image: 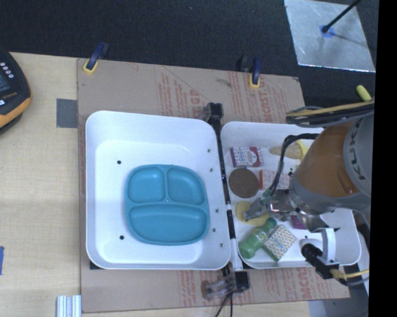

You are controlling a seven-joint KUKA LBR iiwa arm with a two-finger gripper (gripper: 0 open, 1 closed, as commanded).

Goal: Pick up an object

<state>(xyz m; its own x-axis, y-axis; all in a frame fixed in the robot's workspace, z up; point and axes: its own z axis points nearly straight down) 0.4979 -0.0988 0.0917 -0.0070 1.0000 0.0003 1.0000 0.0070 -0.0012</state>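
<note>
A grey KUKA arm (328,165) with an orange band reaches over the right-hand white bin (351,254) on a wooden table (35,194), its claw (265,207) low among a crowd of small things. Whether the claw is apart or together cannot be told; the wrist and clutter hide it. Taking the brown round disc (244,182) as landmark: the claw sits just below and to its right, a small printed packet (245,155) lies just above it, a yellow piece (243,209) rests just below it, and a green bottle (255,238) lies further below, touching a patterned pouch (279,242). Any of these could serve as the object to be picked up; none is visibly gripped. Well to the disc's left, in the other bin (97,183), sits a blue divided plate (167,203). The risk from here appears to be crowding: with items touching or nearly so, the claw could pinch two at once, nudge the bottle into a roll, or close on an edge and lose it on the lift.
</note>
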